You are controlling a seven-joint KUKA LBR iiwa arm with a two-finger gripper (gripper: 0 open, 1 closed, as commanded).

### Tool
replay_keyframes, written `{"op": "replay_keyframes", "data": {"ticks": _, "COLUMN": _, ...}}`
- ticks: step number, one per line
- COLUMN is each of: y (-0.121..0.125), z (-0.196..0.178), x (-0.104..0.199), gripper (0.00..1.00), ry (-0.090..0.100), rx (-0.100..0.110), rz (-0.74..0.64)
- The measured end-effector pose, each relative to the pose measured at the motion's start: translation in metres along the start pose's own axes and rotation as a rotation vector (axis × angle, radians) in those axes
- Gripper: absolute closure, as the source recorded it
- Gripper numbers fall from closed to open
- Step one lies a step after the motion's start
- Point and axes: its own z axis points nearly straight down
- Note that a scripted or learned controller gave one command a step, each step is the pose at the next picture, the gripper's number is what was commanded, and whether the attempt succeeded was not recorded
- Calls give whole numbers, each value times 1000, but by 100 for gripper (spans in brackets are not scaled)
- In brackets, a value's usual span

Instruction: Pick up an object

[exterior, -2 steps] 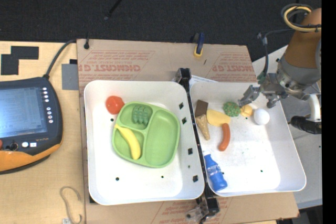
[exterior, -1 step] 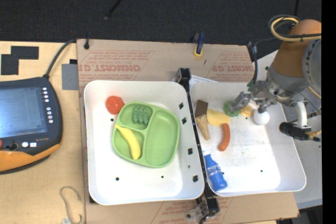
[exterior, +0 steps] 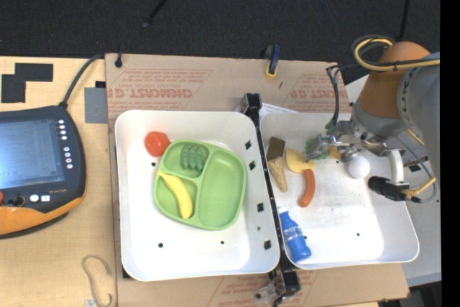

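In the right bin (exterior: 374, 241) lie a brown block (exterior: 277, 147), a yellow piece (exterior: 295, 160), a beige wedge (exterior: 278, 175), an orange-red sausage (exterior: 307, 188), a white ball (exterior: 357, 167) and a blue bottle (exterior: 295, 234). My gripper (exterior: 325, 148) hangs low over the bin's upper middle, just right of the yellow piece and left of the white ball. I see nothing held in it. The grey arm (exterior: 402, 101) with its orange band reaches in from the right.
The left bin (exterior: 136, 226) holds a green divided plate (exterior: 215, 190) with a banana (exterior: 177, 195) and a green item (exterior: 192, 157), plus a red tomato (exterior: 157, 143) beside it. A tablet (exterior: 32, 154) lies at far left. A black divider (exterior: 262, 183) separates the bins.
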Motion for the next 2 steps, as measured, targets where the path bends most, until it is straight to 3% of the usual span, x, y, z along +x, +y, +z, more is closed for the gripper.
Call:
{"op": "replay_keyframes", "data": {"ticks": 1, "y": -2, "z": -10, "x": -2, "gripper": 100, "ry": -3, "rx": 4, "rz": 1}}
{"op": "replay_keyframes", "data": {"ticks": 2, "y": -2, "z": -74, "x": -4, "gripper": 100, "ry": -5, "rx": 0, "rz": 10}}
